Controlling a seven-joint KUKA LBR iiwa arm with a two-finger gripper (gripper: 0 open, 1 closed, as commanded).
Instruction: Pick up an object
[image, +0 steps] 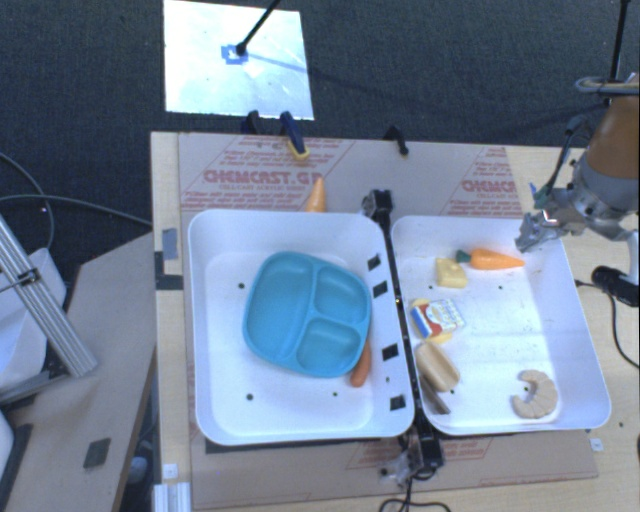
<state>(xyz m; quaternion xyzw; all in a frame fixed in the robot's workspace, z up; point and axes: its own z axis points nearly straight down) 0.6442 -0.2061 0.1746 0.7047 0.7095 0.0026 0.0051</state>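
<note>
Bench (250, 160): two white bins | gripper (531, 236) over right bin (580, 330) far rim, finger state cannot be told | risk: descent strikes rim, missing nearby carrot (492, 260)

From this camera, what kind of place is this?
Probably a robot grasping test bench, not a kitchen: two white bins clamped to a board, toy food like a carrot and croissant, and an arm reaching in.
</note>
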